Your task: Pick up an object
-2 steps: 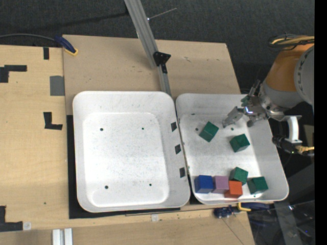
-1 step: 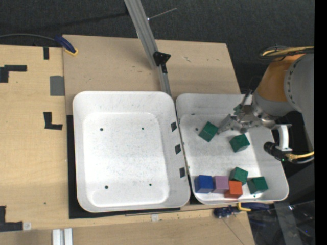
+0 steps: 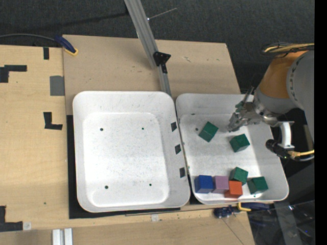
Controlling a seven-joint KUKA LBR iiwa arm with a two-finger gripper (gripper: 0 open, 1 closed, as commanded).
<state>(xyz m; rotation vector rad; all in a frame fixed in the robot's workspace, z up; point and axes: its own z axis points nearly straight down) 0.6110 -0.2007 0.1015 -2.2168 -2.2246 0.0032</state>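
The gripper (image 3: 236, 122) hung low in the right bin (image 3: 191, 106), between two loose green cubes (image 3: 208, 131) (image 3: 239, 142), likely because these stood apart. I could not tell how its fingers stood or whether they held anything.

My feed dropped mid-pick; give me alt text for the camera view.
The end effector hovers in the right bin between two green blocks. Blue, purple, orange and two more green blocks cluster near its front edge, beside the left bin.
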